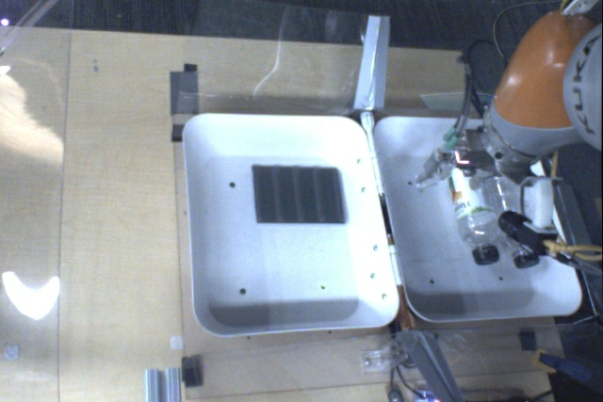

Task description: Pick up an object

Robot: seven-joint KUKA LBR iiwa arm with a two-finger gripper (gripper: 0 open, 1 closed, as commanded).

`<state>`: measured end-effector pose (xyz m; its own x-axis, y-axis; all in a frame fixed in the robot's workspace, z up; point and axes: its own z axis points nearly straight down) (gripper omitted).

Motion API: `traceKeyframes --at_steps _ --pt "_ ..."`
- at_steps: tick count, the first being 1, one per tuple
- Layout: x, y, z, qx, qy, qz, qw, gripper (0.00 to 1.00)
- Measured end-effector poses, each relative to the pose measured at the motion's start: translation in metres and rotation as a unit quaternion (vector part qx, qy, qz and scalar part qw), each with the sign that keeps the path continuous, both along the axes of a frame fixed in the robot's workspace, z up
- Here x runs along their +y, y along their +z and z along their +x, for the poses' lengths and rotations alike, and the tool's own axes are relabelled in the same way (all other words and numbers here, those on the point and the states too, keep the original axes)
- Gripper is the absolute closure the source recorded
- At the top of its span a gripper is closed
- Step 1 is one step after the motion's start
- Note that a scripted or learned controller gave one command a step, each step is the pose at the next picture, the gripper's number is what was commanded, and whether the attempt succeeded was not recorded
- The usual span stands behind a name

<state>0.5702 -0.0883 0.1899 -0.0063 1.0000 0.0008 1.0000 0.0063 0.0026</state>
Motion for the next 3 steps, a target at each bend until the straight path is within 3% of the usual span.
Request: traceKeyframes --at_steps 1,2,3 --pt "-0.056 -0.068 0.038 -0.005 0.11 -0.0024 0.9939 0.0" --pt "-0.06 -0.102 0.039 -0.004 0.139 -0.0015 0.9902 0.0" --pt "-0.074 -0.088 0.098 -0.003 0.024 -0.0014 0.9997 0.0"
